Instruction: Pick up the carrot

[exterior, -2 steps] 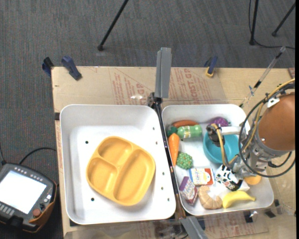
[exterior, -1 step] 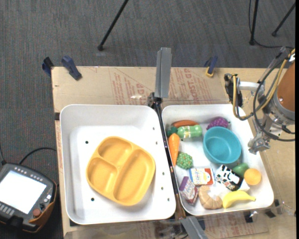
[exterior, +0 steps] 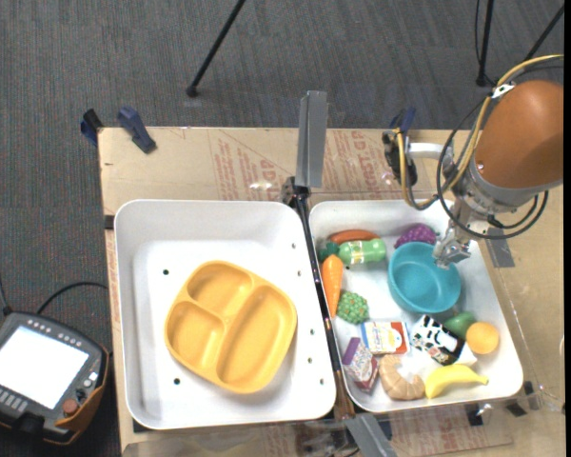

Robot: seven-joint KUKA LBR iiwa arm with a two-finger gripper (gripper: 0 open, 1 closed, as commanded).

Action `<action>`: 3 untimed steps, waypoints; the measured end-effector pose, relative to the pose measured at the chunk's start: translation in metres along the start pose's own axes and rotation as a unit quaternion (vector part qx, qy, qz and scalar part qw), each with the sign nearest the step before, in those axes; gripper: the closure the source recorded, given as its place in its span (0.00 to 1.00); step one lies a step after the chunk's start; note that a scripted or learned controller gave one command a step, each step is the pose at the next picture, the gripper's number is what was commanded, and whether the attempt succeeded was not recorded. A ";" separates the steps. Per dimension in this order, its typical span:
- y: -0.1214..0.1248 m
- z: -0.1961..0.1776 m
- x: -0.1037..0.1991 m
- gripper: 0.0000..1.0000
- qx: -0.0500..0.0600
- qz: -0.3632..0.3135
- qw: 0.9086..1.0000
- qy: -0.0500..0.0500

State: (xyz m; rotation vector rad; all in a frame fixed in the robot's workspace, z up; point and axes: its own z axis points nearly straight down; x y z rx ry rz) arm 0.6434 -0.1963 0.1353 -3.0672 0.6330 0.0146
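Note:
The carrot (exterior: 332, 282) is orange with a green top and lies along the left wall of the right bin (exterior: 507, 324), pointing toward the front. My gripper (exterior: 452, 248) hangs over the far right part of that bin, just above the rim of a blue bowl (exterior: 423, 281). It is well to the right of the carrot, with the bowl and a green bottle-shaped toy (exterior: 362, 250) between them. From this slant I cannot make out how the fingers stand.
The right bin also holds purple grapes (exterior: 416, 233), a green broccoli piece (exterior: 353, 306), a small carton (exterior: 385, 335), a cow-patterned toy (exterior: 434, 340), an orange fruit (exterior: 482, 337), a banana (exterior: 455, 380) and a bread piece (exterior: 401, 379). A yellow divided plate (exterior: 230, 324) lies in the left bin (exterior: 138, 284).

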 end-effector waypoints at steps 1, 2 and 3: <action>-0.008 -0.003 -0.003 1.00 0.000 0.107 0.994 0.002; 0.015 -0.046 -0.001 1.00 0.000 0.133 0.991 0.006; 0.003 -0.117 0.003 1.00 -0.001 -0.056 0.998 0.006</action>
